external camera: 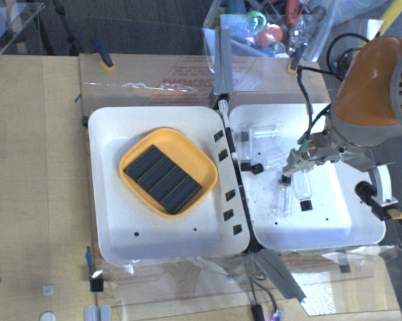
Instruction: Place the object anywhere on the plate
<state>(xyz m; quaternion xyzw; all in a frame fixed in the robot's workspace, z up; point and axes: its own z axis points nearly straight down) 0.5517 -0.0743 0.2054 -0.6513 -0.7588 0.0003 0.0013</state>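
My two-finger gripper (294,172) hangs over the right white bin (334,229); its grip state I cannot tell. The dark ridged rectangular slab (163,175) lies on the square yellow plate (199,154) in the left bin, so placement looks done; next, I judge, comes a clear withdrawal.

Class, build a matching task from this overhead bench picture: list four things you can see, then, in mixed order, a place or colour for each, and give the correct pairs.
Things:
1. plate
2. dark ridged block
3. gripper
4. clear tub of toys

Descriptions:
A. over the right bin
B. orange-yellow, in the left bin
C. behind the bins, at the top of the view
D. lying on the plate

Pairs: 1-B, 2-D, 3-A, 4-C
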